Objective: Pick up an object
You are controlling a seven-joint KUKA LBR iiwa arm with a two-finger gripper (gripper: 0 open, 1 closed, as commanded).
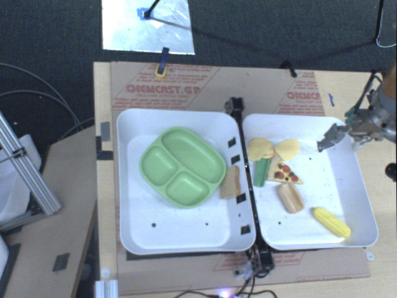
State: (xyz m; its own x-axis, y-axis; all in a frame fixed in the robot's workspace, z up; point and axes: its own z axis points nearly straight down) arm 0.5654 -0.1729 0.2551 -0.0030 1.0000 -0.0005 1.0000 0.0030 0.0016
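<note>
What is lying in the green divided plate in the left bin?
All three compartments of the green divided plate show bare green surface. The tan bread-like piece rests just off its right rim, on the bin floor. Whatever is beneath the plate is covered.

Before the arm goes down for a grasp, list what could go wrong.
1. The pizza slice, green stick and two yellow chips lie bunched together; closing there may catch a neighbour or push the pile apart.
2. The corn cob lies near the right bin's wall, so it may roll away.
3. The gripper sits off to the side of every item.
</note>
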